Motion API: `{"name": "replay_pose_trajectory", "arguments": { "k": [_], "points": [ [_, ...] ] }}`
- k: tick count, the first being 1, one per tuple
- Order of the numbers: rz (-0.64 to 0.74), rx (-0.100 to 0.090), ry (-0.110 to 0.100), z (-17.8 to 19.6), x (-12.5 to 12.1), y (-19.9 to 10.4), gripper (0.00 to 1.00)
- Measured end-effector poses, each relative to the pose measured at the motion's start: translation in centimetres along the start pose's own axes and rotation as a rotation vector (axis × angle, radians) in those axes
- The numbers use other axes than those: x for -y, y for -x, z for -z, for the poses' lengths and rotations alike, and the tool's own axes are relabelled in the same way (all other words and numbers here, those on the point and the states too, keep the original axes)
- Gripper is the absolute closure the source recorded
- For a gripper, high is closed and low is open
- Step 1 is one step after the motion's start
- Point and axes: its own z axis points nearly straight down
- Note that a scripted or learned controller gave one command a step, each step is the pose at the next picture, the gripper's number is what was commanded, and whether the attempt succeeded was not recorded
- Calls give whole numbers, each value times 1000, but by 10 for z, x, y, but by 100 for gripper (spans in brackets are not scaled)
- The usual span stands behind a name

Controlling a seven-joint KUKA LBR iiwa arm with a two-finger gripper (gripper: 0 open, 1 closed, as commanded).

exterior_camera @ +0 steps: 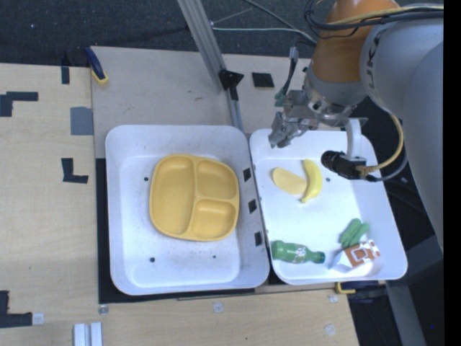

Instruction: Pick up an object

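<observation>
My gripper (pixel 282 137) hangs over the far left corner of the right bin (pixel 382 207), with nothing visible between its fingers. Just in front of it, a yellow banana (pixel 312 179) lies beside a flat yellow slice-shaped piece (pixel 287 181). A green bottle (pixel 296 252) lies on its side along the near edge of the right bin. At the near right corner rest a green leafy piece (pixel 353 232) and a small orange and white carton (pixel 359 255). A yellow divided plate (pixel 194 197) sits in the middle of the left bin (pixel 126 215).
A slanted metal post (pixel 207 42) rises behind the bins, with a black bracket (pixel 230 78) at its foot. Cables loop above the arm's orange band (pixel 351 31). A black fitting with a cable (pixel 344 163) juts over the right bin. Tape marks dot the bench on the left.
</observation>
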Motion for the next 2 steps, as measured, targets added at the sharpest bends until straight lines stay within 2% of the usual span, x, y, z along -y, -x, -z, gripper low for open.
{"name": "replay_pose_trajectory", "arguments": {
  "k": [1,2],
  "points": [
    [0,0,-1,4,-2,-52,100],
    [-1,1,-2,-15,-6,-98,100]
  ]
}}
